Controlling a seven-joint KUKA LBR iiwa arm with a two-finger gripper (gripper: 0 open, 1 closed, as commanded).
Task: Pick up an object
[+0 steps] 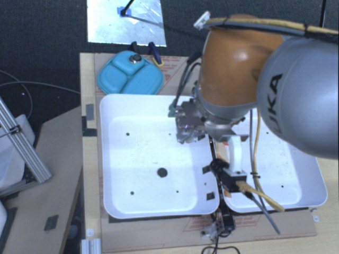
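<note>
The grey arm (296,83) looms closest, its claw (189,125) low over the left bin's (114,205) right edge; I can't tell its grip. A small dark disc (162,172) lies in that bin, down-left of the claw and apart from it.

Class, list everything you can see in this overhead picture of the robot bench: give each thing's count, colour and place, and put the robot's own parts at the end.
Bins: two, white, shallow, side by side on the bench; the right one is partly covered by the arm.
Small round object: one, dark, lying on the floor of the left bin.
Divided tray: one, light blue, behind the left bin.
Shiny sheet: one, silvery, on the dark floor beyond the bench.
Metal rail: one, grey, at the left edge.
Arm: one, grey with an orange band, reaching in from the right.
Gripper: one, metallic, over the left bin's right side.
</note>
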